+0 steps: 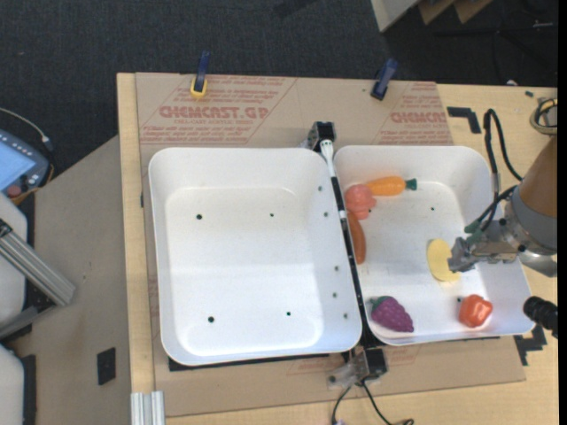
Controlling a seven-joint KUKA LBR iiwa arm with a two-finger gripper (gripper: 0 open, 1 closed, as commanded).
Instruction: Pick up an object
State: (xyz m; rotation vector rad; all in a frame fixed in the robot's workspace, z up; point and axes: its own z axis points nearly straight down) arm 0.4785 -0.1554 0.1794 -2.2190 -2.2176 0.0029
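The left bin [239, 255] sat by the bench's [89, 264] left edge. In the right bin [416, 162], a peach [359, 200] and carrot [387, 185] lay near the far edge, purple grapes [391, 313] and a red pepper [476, 311] near the front. The tool [458, 259] touched a yellow piece [440, 260]; its grip state could not be told.

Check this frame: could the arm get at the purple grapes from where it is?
Probably yes. The purple grapes lie alone near the right bin's front edge, nothing on top; the gripper sits by the yellow piece in the same bin.
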